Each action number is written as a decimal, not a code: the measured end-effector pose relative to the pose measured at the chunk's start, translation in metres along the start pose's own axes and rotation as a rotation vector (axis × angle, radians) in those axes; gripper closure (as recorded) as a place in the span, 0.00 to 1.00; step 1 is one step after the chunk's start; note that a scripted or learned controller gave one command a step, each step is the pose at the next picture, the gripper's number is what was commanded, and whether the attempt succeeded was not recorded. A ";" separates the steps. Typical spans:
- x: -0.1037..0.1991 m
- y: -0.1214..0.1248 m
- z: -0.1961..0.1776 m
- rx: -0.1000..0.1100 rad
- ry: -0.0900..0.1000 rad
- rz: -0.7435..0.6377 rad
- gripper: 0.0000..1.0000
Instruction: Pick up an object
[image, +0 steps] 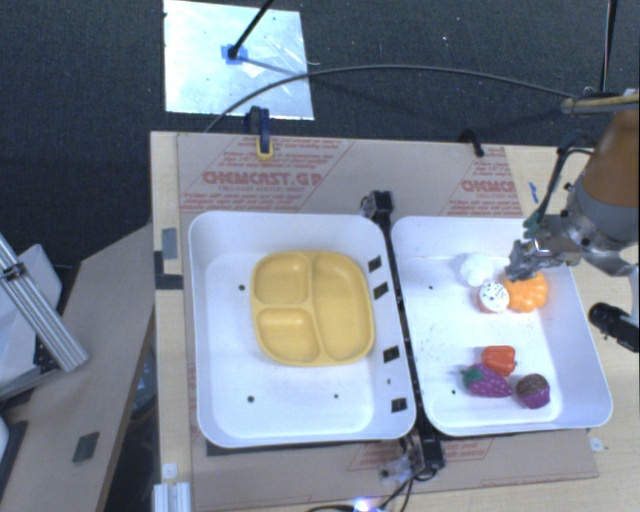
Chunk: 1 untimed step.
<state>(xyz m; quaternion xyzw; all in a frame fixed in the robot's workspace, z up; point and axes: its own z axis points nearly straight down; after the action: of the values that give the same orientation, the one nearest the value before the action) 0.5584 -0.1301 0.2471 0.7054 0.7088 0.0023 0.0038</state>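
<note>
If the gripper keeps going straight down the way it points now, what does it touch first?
Most likely the small orange pumpkin-shaped toy in the right white bin: the gripper hangs just above its upper left edge. Depth is unclear from this slanted view, so it might graze the white round toy beside it instead.

Red lettering on the clear board (300, 165) under the bins reads "CHEMCAST GP" at the far left. A similar red print repeats at the far right, partly hidden.

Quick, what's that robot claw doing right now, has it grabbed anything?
Gripper: above the orange toy pumpkin in the right bin; whether it holds anything cannot be told.
</note>
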 end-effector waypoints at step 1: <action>0.000 0.001 -0.018 0.005 0.002 0.000 1.00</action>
<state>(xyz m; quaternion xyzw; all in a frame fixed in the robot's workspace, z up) 0.5596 -0.1302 0.2648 0.7053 0.7089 0.0012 0.0016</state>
